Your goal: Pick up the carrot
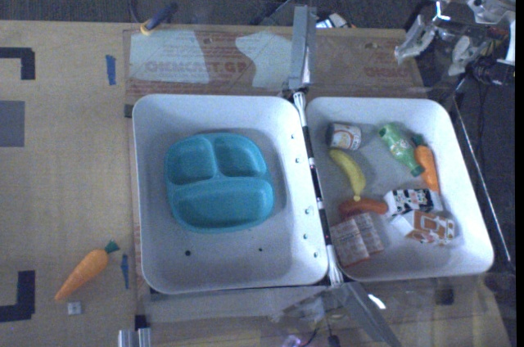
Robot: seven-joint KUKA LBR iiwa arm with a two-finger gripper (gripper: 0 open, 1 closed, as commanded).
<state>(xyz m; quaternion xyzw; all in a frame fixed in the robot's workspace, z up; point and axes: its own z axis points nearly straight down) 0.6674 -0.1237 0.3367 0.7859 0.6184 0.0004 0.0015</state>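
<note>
Grey arm links with an orange band enter at the upper right corner, beyond the far right corner of the right bin [471, 173]. The claw [438, 42] hangs above the tabletop [65, 173] outside that bin, with its two fingers spread apart and nothing between them.

A carrot [426, 166] lies inside the right bin, close to the right wall. Its long axis runs roughly from far to near, tilted slightly; the green top points toward the far side and the orange tip toward the near side. A second carrot [82, 272] lies on the tabletop, outside the left bin [147, 198], near the front left corner of that bin. Its axis runs diagonally, green top up and right, tip down and left.

Items around the carrot in the right bin:
- a green bottle [399, 145], touching or just beside the carrot's top on its left;
- a small can [345, 136], near the far left corner;
- a banana [350, 171], left of centre;
- a sausage [363, 206], below the banana;
- a black-and-white carton [408, 200], just below the carrot's tip;
- an orange-and-white box [431, 227];
- a flat packet [356, 240].

The left bin holds a blue divided plate [219, 181].
</note>
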